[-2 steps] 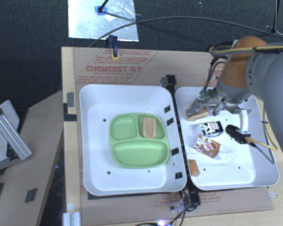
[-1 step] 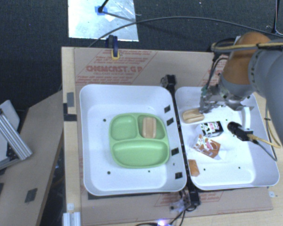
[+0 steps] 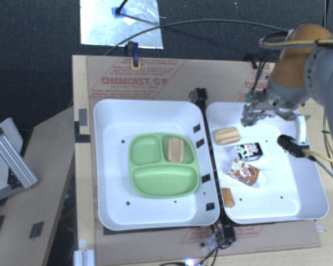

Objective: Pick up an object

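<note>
- camera view: counter carries two white bins side by side; left bin holds a green tray with three compartments; a bun sits in the tray's upper-right compartment, other two compartments bare
- right bin holds the loose items, so it reads as the pick source; roll lies near the bin's upper-left, close to the divider; dark packet just below and right of it; red-white wrapper below that, near or touching the packet, can't tell which; small brown piece sits against the bin's left wall near the bottom
- arm reaches in from the right, orange band up top; gripper hangs over the upper part of the right bin, just above and right of the roll, apart from it; nothing seen between the jaws; whether they are spread or pressed together I cannot tell, too small and dark
- black fitting with cable lies over the bin's right side; looks like part of the rig, not a pick target
- judgement: nothing picked yet; the roll is the nearest candidate, being closest under the gripper and free on all sides; packet and wrapper crowd each other, so harder to take cleanly; the piece by the wall leaves little room for the jaws
</note>
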You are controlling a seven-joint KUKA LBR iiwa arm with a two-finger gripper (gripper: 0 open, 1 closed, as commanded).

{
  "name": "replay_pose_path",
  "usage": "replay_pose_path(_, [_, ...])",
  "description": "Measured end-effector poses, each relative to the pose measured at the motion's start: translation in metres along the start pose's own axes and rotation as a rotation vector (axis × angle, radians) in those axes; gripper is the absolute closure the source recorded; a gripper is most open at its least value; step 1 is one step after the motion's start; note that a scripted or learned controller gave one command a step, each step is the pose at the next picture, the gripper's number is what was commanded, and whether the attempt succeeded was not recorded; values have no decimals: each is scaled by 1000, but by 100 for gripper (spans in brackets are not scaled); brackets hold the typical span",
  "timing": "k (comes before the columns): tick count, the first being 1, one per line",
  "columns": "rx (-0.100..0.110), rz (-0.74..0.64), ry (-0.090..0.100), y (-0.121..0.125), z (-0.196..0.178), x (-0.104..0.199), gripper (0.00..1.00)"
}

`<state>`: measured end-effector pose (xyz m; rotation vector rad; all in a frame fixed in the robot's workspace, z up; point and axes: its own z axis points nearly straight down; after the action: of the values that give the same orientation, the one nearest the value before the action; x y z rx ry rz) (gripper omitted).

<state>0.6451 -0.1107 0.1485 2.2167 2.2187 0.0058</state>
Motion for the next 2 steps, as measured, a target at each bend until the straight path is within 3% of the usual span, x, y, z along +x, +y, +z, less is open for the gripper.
replay_pose_path(2, [0,-6,1,6,-98,9,100])
